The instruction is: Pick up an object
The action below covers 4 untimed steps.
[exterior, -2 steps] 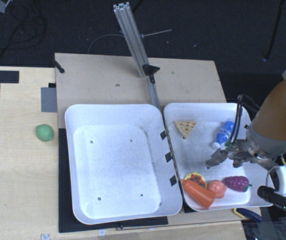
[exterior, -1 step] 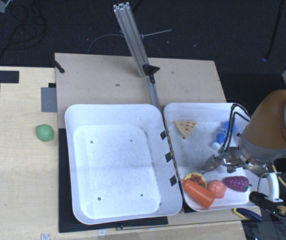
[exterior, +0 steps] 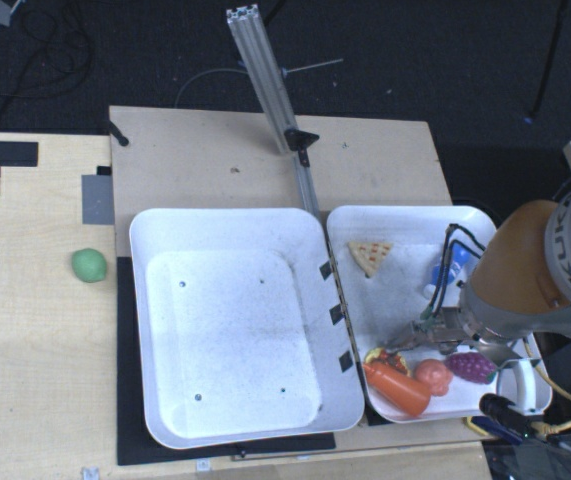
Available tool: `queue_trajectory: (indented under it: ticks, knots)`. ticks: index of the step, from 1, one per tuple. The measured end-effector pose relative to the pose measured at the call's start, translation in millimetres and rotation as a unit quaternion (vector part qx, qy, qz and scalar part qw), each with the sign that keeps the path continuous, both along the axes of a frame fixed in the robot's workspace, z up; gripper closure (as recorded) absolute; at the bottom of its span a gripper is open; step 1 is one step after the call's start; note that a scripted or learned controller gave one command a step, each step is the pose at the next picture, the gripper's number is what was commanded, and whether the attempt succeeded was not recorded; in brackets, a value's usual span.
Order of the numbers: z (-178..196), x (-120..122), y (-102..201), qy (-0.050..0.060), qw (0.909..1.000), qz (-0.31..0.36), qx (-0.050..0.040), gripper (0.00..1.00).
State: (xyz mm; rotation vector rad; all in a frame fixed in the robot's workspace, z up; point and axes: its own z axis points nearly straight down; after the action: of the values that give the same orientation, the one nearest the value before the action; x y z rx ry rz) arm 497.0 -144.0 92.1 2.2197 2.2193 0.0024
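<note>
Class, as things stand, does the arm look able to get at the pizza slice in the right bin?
Probably yes. The pizza slice lies alone on bare bin floor, nothing on or beside it, and the gripper hovers in the same right bin.

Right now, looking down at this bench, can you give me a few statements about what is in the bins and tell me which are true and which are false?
1. The pizza slice lies in the right bin. True.
2. The green ball sits inside the left bin. False: it rests on the wooden bench, left of both bins.
3. The carrot lies near the front edge of the right bin. True.
4. The purple grapes are in the left bin. False: they are in the right bin, beside a pinkish red fruit.
5. The arm reaches over the left bin. False: it is over the right bin, with the gripper low near the carrot.
</note>
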Motion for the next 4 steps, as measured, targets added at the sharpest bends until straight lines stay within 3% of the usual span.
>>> queue_trajectory:
  ticks: [1, 4]
  knots:
    - [11.2, 0.2, -0.4, -0.001, 1.0, -0.001, 0.0001, 1.0]
    - [168.1, -2.3, 10.4, -0.001, 1.0, 0.0, 0.0002, 1.0]
